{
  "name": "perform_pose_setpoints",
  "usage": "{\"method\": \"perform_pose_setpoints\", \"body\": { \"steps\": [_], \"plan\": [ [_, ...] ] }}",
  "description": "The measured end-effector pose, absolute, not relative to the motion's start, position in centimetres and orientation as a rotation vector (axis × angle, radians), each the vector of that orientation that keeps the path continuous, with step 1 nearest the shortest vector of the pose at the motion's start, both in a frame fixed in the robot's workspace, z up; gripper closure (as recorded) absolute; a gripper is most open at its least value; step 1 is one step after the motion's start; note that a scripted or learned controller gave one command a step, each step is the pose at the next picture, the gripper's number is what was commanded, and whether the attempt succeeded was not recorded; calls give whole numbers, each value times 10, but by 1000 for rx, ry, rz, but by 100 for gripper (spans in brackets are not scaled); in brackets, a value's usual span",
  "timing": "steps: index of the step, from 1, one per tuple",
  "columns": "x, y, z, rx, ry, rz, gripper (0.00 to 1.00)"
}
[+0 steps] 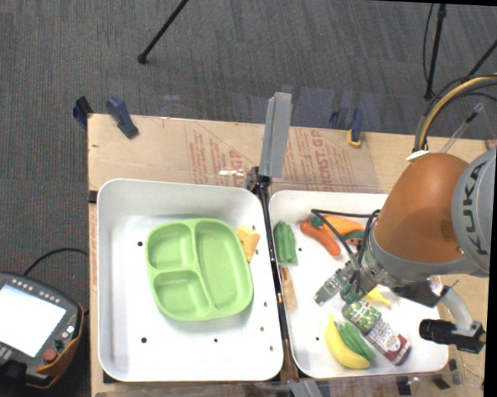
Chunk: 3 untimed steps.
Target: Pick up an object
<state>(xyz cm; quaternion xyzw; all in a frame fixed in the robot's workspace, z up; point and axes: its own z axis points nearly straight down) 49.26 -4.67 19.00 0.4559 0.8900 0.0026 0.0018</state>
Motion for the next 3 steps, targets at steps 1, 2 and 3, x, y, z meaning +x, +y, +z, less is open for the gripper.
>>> {"method": "perform_pose_setpoints", "body": {
  "steps": [1, 2, 3],
  "plan": [
    [475, -87, 155, 643, 3079, 0, 100],
    [476, -87, 155, 644, 3078, 1, 0],
    [474, -126, 84, 717, 3066, 1, 0]
  ]
}}
